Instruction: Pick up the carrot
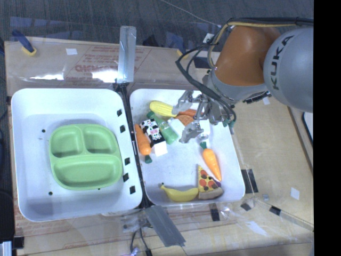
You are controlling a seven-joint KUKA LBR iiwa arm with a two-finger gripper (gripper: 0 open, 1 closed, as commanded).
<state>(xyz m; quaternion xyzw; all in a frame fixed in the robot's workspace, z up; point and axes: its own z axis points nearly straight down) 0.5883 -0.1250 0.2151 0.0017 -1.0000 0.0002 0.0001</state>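
Note:
The carrot (212, 164), orange with a small green top pointing to the back, lies in the right bin (176, 167) near its right wall. My gripper (187, 119) hovers over the back middle of that bin, up and to the left of the carrot and apart from it. Its fingers (188, 133) stand open, and nothing is held between them. A flat orange piece (185, 117) shows beneath the gripper.
The right bin also holds a corn cob (162, 109), a green piece (170, 134), a black-and-white toy (151, 130), a white cube (160, 149), a long orange piece (142, 140), a banana (178, 193) and a pizza slice (208, 182). A green divided plate (84, 156) sits in the left bin (32, 116).

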